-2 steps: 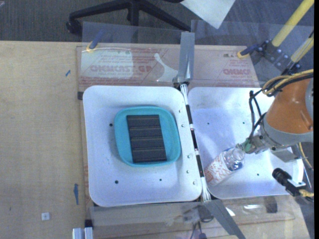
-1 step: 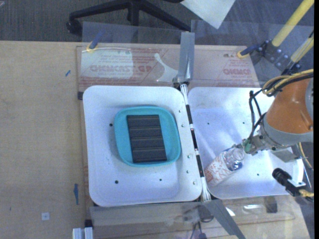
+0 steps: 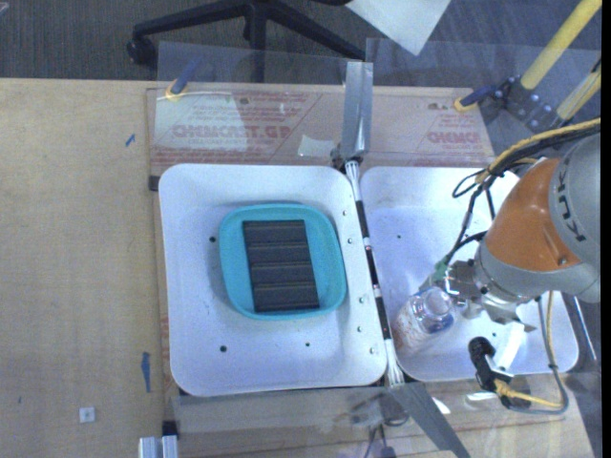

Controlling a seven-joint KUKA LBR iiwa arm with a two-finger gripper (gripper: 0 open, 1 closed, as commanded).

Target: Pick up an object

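A small clear plastic bottle [image 3: 424,315] lies in the near left corner of the right bin [image 3: 410,222], close to the divider. My gripper [image 3: 452,286] is low over the bin, right beside and partly over the bottle's right end, under the grey wrist and the orange band [image 3: 533,225]. A teal dish [image 3: 282,260] with a dark ribbed insert rests in the middle of the left bin [image 3: 191,256], far from the gripper.
The metal divider [image 3: 368,256] runs between the two bins. Black and yellow cables [image 3: 496,375] hang from the arm over the right bin's near edge. A chair base [image 3: 253,12] and a yellow pole [image 3: 563,31] stand beyond the bench.
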